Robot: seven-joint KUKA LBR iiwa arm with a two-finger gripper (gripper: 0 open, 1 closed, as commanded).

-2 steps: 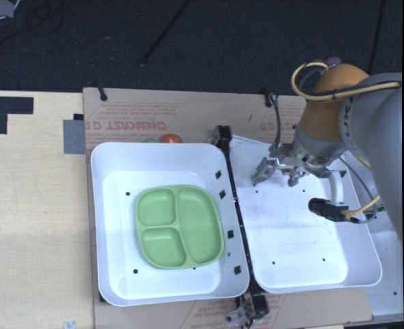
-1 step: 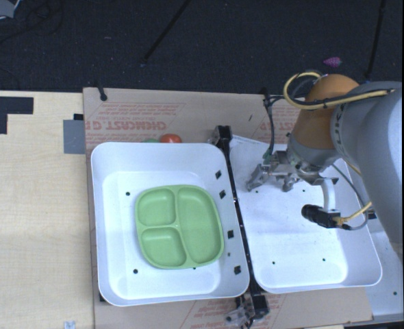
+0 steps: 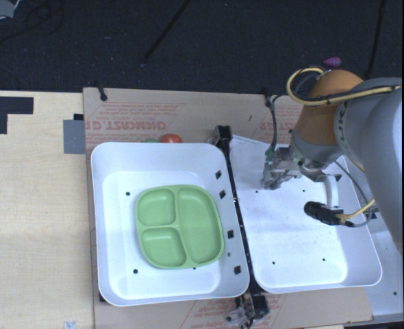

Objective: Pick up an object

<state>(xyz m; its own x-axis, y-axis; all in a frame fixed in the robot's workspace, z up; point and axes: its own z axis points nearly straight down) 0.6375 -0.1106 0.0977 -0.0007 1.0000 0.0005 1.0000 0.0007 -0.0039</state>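
Overhead, the pale wood table (image 3: 31, 238) spreads across the left, with dark floor and loose cables beyond its far edge. A sheet of printed cardboard (image 3: 154, 115) lies on it under two shallow white bins set side by side. The grey arm (image 3: 373, 129) with its orange band reaches in from the right over the right bin (image 3: 305, 252). The left bin (image 3: 113, 266) holds a green divided plate (image 3: 179, 225), lying flat near its middle. The end effector (image 3: 276, 173) hangs low over the right bin's far left corner; whether it is released or clenched cannot be told. A small red object (image 3: 170, 139) sits just behind the left bin's far rim.
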